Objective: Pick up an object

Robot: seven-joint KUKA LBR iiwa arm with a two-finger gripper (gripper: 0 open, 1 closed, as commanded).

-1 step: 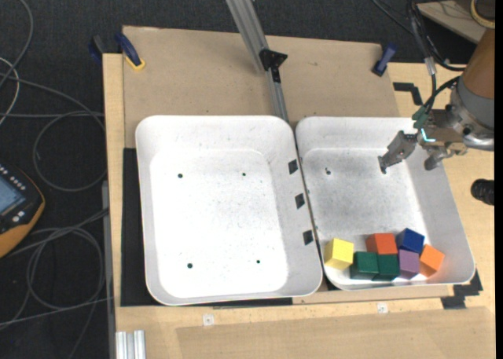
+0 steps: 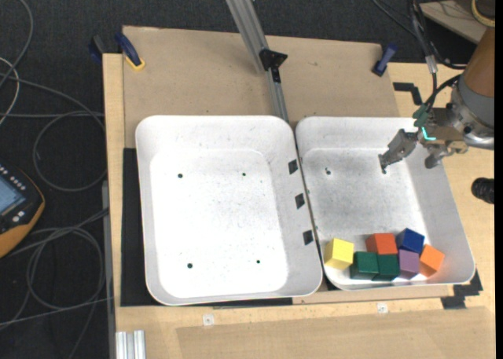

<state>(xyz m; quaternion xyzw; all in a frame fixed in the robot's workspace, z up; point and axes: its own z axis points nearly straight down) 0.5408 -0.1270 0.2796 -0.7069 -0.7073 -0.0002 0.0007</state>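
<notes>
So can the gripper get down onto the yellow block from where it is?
Probably yes: the yellow block sits at the cluster's left end, open above and on its left. The gripper hangs open over the same bin's far part.

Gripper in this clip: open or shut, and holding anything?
Open. The gripper has its two fingers spread with bare gap between them, above the right bin, away from the blocks.

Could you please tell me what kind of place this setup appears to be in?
Most likely a robotics lab or test bench. A wooden board bears two white bins, one with coloured blocks in its near corner, the robot's gripper hangs over that bin, and loose cables trail across the dark carpet.
</notes>
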